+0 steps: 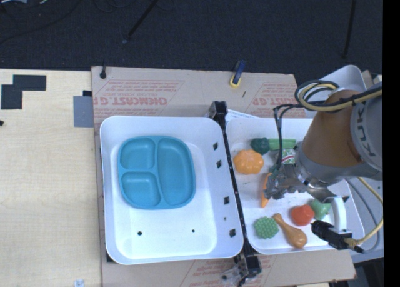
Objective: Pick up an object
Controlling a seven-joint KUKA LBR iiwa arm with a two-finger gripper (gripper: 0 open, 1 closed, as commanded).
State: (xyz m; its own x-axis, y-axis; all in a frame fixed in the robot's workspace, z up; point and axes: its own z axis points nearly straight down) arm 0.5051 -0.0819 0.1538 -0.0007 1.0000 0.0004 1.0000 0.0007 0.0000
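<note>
**A:** What sits in the left bin?

**B:** A smooth, glossy plastic tray in light blue, with rounded corners and three moulded compartments: two small ones stacked on its left, one long one on its right. It lies in the upper half of that shallow white bin, and two small dark spots mark the bin floor below it.

**A:** And the right bin?

**B:** Toy food, all of it plastic-looking. An orange rounded lump lies near the bin's left wall. Above and right of it is a dark green leafy piece. Toward the lower edge there is a bumpy green ball, and touching it on the right a tan drumstick shape, narrow at the top and bulbous at the bottom. A red tomato-like ball with a green cap sits just beside the drumstick.

**A:** Where is the gripper?

**B:** Middle of the right bin, hanging from the grey arm, which enters from the frame's right with its orange band and looped cables. A slim orange carrot-like stick stands at a slant right at the fingertips, touching or nearly so.

**A:** Is it gripped?

**B:** I cannot tell; the dark metal parts blur together there, so whether the gripper is spread or closed is unclear.

**A:** The bench?

**B:** Brown printed cardboard under both bins, pale wood grain at left, dark carpet above.
</note>
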